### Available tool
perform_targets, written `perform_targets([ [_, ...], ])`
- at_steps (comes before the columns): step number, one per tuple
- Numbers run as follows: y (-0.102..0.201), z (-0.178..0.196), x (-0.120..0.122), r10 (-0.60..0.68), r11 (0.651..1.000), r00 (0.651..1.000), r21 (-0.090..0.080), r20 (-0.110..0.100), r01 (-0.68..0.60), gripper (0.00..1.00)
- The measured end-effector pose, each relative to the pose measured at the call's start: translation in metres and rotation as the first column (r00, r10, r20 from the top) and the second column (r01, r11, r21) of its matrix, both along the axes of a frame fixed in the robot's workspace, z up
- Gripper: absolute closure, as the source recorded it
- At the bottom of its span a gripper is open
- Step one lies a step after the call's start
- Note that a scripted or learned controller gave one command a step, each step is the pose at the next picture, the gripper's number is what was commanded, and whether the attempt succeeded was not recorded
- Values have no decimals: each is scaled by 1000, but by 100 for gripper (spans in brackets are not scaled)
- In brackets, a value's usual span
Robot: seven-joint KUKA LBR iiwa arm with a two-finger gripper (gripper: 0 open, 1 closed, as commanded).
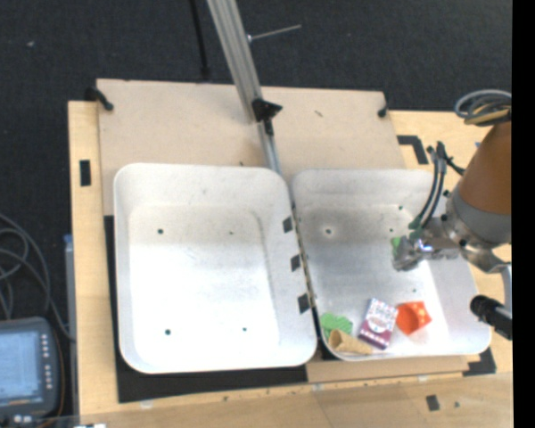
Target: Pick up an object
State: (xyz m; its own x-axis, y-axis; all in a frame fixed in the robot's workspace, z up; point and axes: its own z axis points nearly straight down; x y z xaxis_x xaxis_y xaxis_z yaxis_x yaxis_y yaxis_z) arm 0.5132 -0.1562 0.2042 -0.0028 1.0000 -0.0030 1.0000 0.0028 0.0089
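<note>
Partly cut off at right, arm; gripper [405, 255] blurred above right bin [357, 194], fingers' state unclear.

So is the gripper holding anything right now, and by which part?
Cannot be told. The gripper sits over the right bin, its tips too blurred to read. The orange piece lies on the bin floor.

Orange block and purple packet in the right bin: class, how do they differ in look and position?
The orange block is one plain colour; the purple packet is purple and white with printing too small to read. The block looks chunky, the packet flatter. The block lies further right, the packet beside a tan piece. Both sit near the front edge of the right bin.
</note>
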Motion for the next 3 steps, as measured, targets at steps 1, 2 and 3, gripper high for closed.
perform_targets([
  [1,-1,10,1,1,1000,1000,2,-5,-1,100],
  [2,41,22,19,4,1000,1000,4,-6,-4,100],
  [3,85,17,44,4,1000,1000,4,-7,-4,100],
])
